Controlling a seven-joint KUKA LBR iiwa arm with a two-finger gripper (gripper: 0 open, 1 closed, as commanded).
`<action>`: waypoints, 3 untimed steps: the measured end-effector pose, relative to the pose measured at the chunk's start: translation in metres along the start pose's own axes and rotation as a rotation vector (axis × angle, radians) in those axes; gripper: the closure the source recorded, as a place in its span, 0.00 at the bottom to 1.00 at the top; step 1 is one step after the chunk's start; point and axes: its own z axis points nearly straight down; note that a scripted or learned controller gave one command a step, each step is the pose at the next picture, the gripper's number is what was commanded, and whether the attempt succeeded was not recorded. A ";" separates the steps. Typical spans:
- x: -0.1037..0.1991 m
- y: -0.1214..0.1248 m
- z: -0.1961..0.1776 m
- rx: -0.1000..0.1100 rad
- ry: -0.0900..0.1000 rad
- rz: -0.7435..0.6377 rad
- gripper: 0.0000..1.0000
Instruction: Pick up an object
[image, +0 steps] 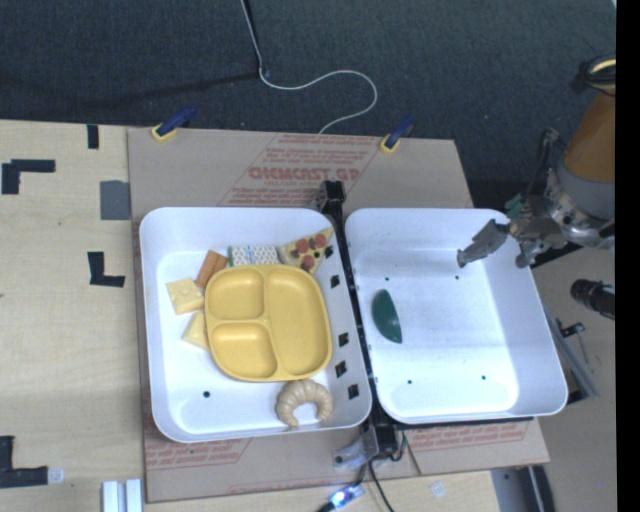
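From above, the worktop (60, 300) carries two shallow white bins side by side on a sheet of cardboard (300, 165) printed with red lettering. The left bin (160, 400) sits at the centre left of the frame and is crowded. A yellow divided plate (268, 322) with three compartments fills its middle. A croissant (304, 400) lies just below the plate, near the bin's lower edge. Two pale crackers (185, 296) lie touching the plate's left rim, an orange-brown piece (211, 267) stands just above them, and a row of small patterned pieces (290, 252) runs along the plate's upper edge toward the divide between the bins.

The right bin (500, 380) sits at the centre right of the frame. In it lies a dark green oval object (387, 316), close to the bin's left wall and well apart from everything else.

The grey arm (585, 180) comes in at the upper right of the frame. Its hand (500, 245) hovers over the upper right corner of the right bin, fingers (478, 248) spread apart with nothing between them, well away from the green object.

A thin white cable (320, 85) loops across the dark floor at the top of the frame.
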 end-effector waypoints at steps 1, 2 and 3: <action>-0.001 -0.010 0.059 0.005 0.000 0.000 0.00; 0.002 -0.020 0.118 0.005 0.001 0.000 0.00; 0.003 -0.020 0.169 0.000 -0.001 -0.001 0.00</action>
